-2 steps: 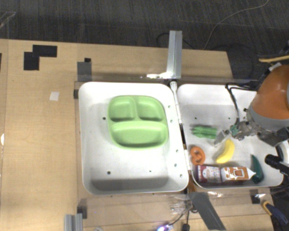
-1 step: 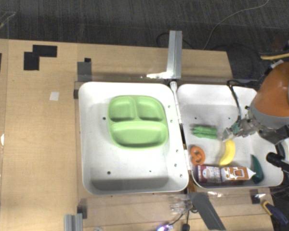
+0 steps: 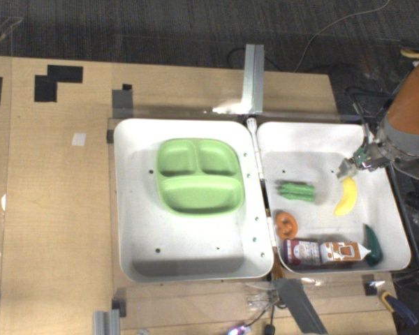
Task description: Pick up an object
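Here, gripper [image 3: 355, 165] (grip cannot be told) above banana [image 3: 346, 197], bottle [image 3: 324, 252] label unreadable

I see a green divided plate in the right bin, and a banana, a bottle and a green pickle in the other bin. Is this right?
Not quite. The camera view shows the green plate in the left bin, not the right one. The banana, the bottle and the green pickle lie in the right bin, so those are in the other bin as you said.
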{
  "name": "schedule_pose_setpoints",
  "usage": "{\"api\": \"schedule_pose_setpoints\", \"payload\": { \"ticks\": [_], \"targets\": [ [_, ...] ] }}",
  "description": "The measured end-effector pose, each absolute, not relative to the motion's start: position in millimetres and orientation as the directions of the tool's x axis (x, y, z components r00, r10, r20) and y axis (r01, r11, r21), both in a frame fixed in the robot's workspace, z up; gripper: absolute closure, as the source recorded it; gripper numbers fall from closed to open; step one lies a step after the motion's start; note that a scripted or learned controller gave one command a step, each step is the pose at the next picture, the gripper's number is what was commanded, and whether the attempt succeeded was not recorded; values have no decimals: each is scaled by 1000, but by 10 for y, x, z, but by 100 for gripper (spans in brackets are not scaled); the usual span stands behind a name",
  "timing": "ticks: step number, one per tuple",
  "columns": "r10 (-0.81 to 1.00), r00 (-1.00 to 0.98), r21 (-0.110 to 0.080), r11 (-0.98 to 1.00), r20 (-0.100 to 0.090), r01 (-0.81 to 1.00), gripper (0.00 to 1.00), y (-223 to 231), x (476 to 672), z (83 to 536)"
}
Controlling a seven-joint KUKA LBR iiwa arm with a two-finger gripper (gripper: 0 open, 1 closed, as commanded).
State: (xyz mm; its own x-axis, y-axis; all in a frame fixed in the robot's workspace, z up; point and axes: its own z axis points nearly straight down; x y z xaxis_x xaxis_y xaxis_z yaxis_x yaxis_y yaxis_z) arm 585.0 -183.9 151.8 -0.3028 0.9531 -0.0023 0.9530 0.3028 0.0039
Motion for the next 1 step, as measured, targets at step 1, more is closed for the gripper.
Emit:
{"api": "schedule_pose_setpoints", "payload": {
  "ticks": [1],
  "targets": [
    [984,-178,4,178,-1,984,100,-950,5770,2232]
  ]
}}
